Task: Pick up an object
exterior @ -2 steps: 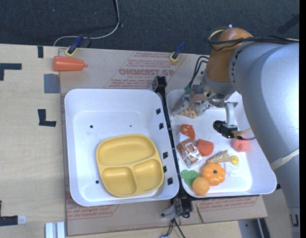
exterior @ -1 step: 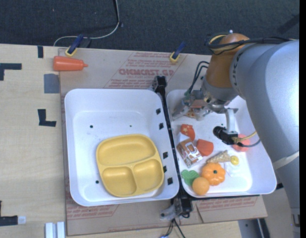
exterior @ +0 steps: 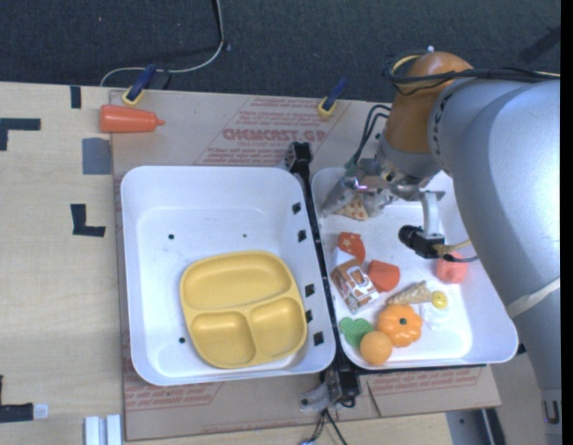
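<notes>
Gripper [exterior: 353, 196] low in right white bin [exterior: 490, 336], at its far-left corner, over tan, orange-speckled wedge [exterior: 354, 210], possibly toy pizza; grip state unclear. One yellow three-compartment tray [exterior: 242, 306] in left white bin [exterior: 157, 202].

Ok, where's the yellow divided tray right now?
The yellow divided tray lies in the left white bin, toward its near right corner, close to the wall shared with the right bin that holds the toy food.

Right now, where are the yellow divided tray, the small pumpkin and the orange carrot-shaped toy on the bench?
yellow divided tray [exterior: 242, 306], camera view, on its central ridge.
small pumpkin [exterior: 401, 324], camera view, middle of its body.
orange carrot-shaped toy [exterior: 127, 119], camera view, middle of its body.
</notes>
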Available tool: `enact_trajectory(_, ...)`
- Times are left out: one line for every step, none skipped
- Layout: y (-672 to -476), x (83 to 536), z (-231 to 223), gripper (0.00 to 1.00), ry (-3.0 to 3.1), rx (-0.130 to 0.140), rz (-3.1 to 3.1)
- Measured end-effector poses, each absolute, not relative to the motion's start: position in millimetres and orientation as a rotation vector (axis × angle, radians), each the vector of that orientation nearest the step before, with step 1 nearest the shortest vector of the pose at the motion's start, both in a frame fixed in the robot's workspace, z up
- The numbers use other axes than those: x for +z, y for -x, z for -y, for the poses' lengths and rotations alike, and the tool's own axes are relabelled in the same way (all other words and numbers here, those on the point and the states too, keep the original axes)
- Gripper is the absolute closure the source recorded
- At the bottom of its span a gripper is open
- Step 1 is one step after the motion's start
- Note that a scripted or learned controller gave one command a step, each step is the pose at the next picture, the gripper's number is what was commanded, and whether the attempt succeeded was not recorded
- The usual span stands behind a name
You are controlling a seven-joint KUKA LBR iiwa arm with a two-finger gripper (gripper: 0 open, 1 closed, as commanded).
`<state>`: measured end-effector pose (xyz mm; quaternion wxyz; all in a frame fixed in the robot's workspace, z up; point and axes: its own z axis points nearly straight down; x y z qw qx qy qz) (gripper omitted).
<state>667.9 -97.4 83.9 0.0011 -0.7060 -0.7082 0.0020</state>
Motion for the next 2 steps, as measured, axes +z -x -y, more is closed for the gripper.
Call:
enact_trajectory(-667.7,84.0,98.0,0.0,2.218,0.004,2.223)
enact_trajectory(-661.2,84.0,93.9,0.0,2.22,0.004,2.222)
